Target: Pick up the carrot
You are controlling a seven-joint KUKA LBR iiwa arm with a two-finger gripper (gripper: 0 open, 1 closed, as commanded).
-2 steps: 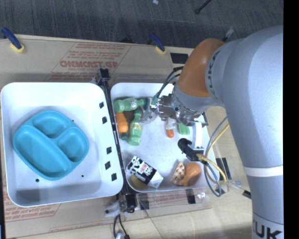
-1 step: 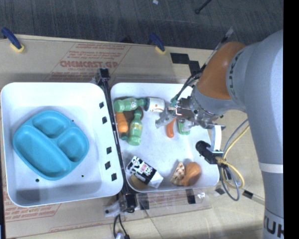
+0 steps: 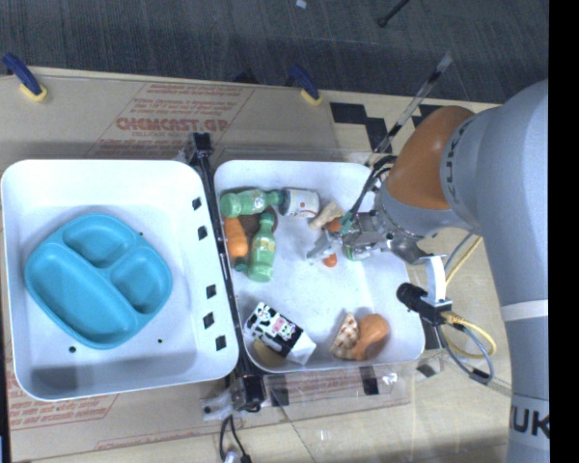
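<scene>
Pincer (image 3: 336, 244) low in the right bin (image 3: 299, 287); spread or pressed together, cannot tell. Carrot (image 3: 236, 239) well to its left, against that bin's left wall, touching a green bottle (image 3: 262, 247). Farther left, a blue tray (image 3: 96, 276) in the left bin (image 3: 39, 186). Cardboard-covered bench (image 3: 145, 114) beneath, dark carpet (image 3: 174, 17) beyond.

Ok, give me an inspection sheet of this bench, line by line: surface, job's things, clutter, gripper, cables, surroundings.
Surface: cardboard-covered bench bearing left bin and right bin.
Job's things: carrot at right bin's left wall, beside green bottles.
Clutter: black-and-white carton, bread rolls; blue divided plate in left bin.
Gripper: gripper low over right bin, apart from carrot.
Cables: yellow cable at right.
Surroundings: blue clamps, dark floor.
</scene>
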